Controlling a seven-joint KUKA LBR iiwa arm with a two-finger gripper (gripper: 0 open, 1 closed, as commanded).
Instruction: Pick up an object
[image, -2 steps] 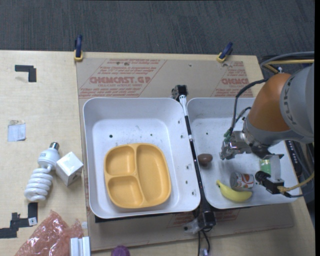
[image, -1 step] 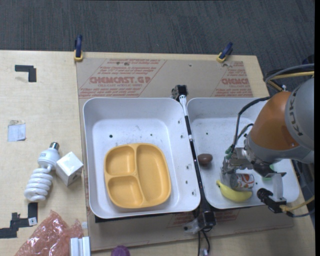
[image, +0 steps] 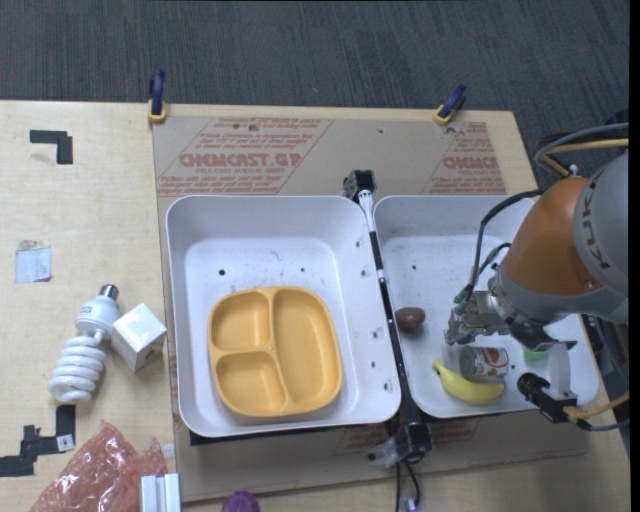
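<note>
In the right bin a small brown round object lies near the left wall. A yellow banana rests by the front wall. A red and white can lies on its side just behind the banana. My gripper hangs low over the bin, directly above the can's left end and right of the brown object. A bit of something green peeks out under the wrist, mostly hidden by the arm.
The left bin holds a yellow divided plate. Outside the bins, on the bench at the left, lie a spiral light bulb, a white cube and a red mesh bag. Cables trail at the right.
</note>
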